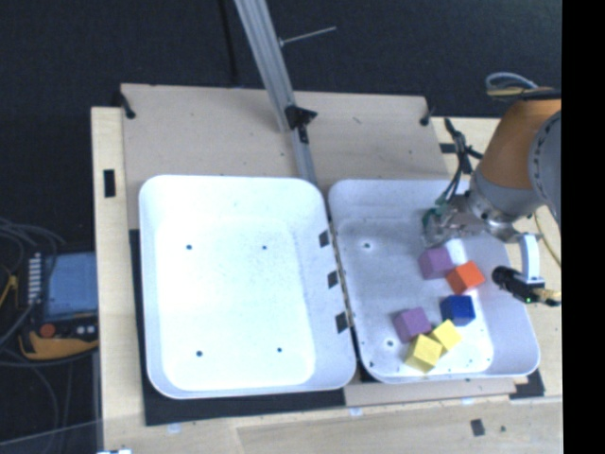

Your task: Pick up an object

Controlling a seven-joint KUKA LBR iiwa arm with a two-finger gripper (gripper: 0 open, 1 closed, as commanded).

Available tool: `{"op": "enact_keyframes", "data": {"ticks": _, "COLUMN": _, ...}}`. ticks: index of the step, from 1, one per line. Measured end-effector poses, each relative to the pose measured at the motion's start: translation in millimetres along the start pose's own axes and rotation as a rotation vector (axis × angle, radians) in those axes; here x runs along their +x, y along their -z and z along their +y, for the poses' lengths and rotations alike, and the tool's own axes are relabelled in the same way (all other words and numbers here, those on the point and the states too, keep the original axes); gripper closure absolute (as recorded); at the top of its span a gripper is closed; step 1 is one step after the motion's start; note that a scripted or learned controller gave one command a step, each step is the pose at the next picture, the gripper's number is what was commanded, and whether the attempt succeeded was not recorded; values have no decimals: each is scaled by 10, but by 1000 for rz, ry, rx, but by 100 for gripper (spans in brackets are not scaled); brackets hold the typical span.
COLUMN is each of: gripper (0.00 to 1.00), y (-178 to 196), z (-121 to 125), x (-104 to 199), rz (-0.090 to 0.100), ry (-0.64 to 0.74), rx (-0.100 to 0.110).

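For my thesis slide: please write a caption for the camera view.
Gripper above the purple block in the right bin.

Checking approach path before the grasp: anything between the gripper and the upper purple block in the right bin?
Nothing visible. The gripper sits just above the upper purple block, with bare bin floor between them. The orange block touches that block's lower right side and could get nudged.
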State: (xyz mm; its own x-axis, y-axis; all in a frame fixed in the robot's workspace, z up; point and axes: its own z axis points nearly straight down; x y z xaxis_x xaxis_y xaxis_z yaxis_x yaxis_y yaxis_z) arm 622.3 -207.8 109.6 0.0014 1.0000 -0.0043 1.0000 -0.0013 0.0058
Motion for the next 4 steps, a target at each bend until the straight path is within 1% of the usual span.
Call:
{"op": "enact_keyframes", "data": {"ticks": 1, "gripper": 100, "y": 440, "z": 20, "x": -24, "rz": 1, "ry": 1, "rx": 0}}
{"op": "enact_keyframes", "data": {"ticks": 2, "gripper": 100, "y": 989, "z": 37, "x": -48, "rz": 1, "ry": 3, "rx": -1}}
{"op": "enact_keyframes", "data": {"ticks": 3, "gripper": 100, "y": 1126, "z": 51, "x": 458, "rz": 4, "ry": 8, "rx": 4}}
{"op": "enact_keyframes", "data": {"ticks": 4, "gripper": 100, "y": 1092, "z": 137, "x": 1065, "rz": 6, "ry": 9, "rx": 6}}
